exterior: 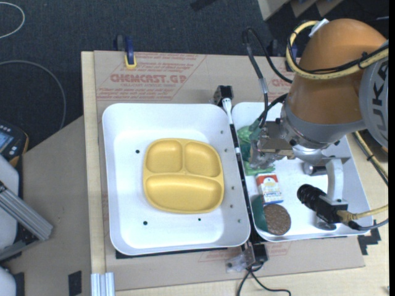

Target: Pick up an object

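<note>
camera view: the pick looks not yet done, since nothing is seen lifted. the gripper (259,155) is low in the right bin (308,228), by its left wall over a green object (246,137); whether it is open or grips that piece cannot be told. nearer lie a small red-and-white carton (270,187) and a brown round disc (275,218). the left bin (123,165) holds a yellow divided plate (183,174).

1 camera above bench (154,73), slanting down on 2 bins (123,190) (302,224).
</note>
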`<act>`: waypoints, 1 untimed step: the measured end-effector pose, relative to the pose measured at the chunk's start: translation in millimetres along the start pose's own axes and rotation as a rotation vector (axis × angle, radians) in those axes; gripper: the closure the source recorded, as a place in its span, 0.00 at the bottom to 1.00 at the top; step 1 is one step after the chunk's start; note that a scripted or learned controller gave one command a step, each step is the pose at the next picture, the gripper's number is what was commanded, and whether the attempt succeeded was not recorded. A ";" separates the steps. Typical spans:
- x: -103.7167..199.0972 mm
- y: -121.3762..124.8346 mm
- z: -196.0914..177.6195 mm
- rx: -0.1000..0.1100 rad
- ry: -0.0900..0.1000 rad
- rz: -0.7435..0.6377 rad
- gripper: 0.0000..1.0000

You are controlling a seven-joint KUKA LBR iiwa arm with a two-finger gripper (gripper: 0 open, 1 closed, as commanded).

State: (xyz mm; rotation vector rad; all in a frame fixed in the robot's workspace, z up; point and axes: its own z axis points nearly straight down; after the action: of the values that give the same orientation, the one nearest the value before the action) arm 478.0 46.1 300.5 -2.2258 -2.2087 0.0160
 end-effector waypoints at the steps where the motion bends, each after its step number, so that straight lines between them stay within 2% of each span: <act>1: 85.9 0.0 -11.6 -0.013 0.006 -0.017 1.00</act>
State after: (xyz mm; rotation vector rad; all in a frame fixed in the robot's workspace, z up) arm 478.9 132.1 311.8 -2.2104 -2.2316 -0.0055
